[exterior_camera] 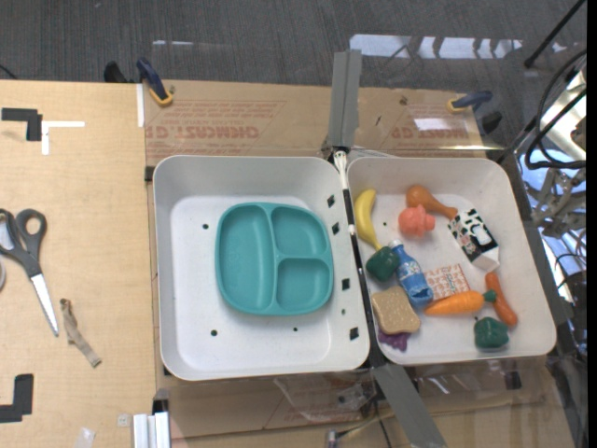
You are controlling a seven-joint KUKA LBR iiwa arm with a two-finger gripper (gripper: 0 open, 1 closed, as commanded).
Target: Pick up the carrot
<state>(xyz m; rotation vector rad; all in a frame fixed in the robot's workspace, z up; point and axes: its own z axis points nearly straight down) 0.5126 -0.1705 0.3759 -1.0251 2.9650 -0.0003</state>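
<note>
One gripper has to do this job, and I cannot tell whether it is apart or together, so every risk has to be read from how the bin it must reach into is packed. The carrot (pixel 454 303) lies flat on the floor of the right bin (pixel 519 215), on the arm's entry side, tip towards the bread slice (pixel 395 313) and leafy end towards the arm. Closest on the arm's side, just beside that leafy end, lies a second small orange vegetable (pixel 503 306); a program hunting for orange could well settle on it instead. A green pepper (pixel 492 334) sits near the same end, and a descending gripper may knock it into the carrot. On the carrot's far flank, a pink printed card (pixel 450 276) and a blue bottle (pixel 411 273) look to be touching or almost touching it, leaving little room to straddle it there; a pinch might take the card too, or push the carrot aside. Its rounded, tapering body probably slips out of a grip placed off centre. Farther beyond stand a milk carton (pixel 474 234), a banana (pixel 364 217) and, in the left bin (pixel 177 278), a teal plate (pixel 275 258), all well apart and unlikely to interfere.
</note>
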